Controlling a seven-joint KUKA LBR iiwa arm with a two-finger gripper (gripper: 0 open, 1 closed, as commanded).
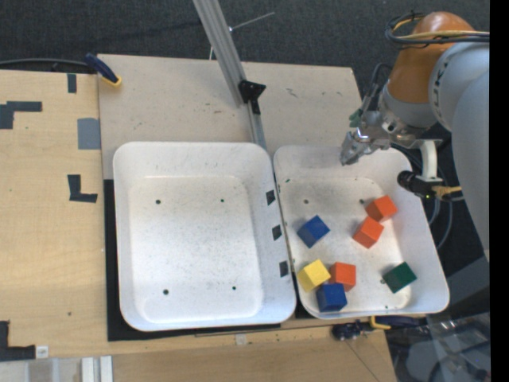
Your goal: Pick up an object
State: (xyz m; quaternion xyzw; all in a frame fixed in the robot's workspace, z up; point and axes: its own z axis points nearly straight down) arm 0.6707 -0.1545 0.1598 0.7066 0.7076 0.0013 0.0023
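My fingers [350,156] hang over the far rim of the right bin [429,293], tips pointing down; from this slant they look drawn together with nothing between them, though the tips are small and I can't be sure. I sit high at the back edge because nothing lies under me here. Every block is nearer the front of this bin: a blue cube [314,230] toward the middle, two orange cubes [382,208] close together on the right, a green cube [399,277] by the right wall, and a yellow cube [314,274], a small orange cube [344,274] and a second blue cube [332,296] bunched at the front. The left bin [127,165] holds no blocks. I judge the first blue cube the easiest, since it stands apart.
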